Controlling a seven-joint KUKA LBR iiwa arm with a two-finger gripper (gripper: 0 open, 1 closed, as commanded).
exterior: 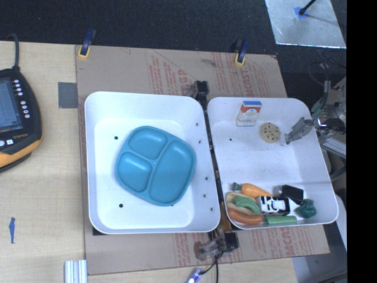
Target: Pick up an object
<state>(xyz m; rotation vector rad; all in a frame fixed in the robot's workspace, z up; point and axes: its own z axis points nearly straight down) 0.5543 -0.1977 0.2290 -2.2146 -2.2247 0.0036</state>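
step in hand: approach. the gripper (296, 131) hangs at the right edge of the right bin (294, 164), whether its claw is spread or pressed together cannot be told, and the nearest pick looks to be the cookie (270, 132), best met from straight above with the claw straddling its rim. item: cookie, small, round, flat, tan with dark specks, lying alone near the bin's far edge beside a small carton (249, 112), well apart from the toy pile (268, 206) along the near edge.

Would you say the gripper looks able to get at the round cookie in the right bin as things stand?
Probably yes. The gripper sits just right of the cookie, which lies alone on bare bin floor; the small carton stands apart from it.
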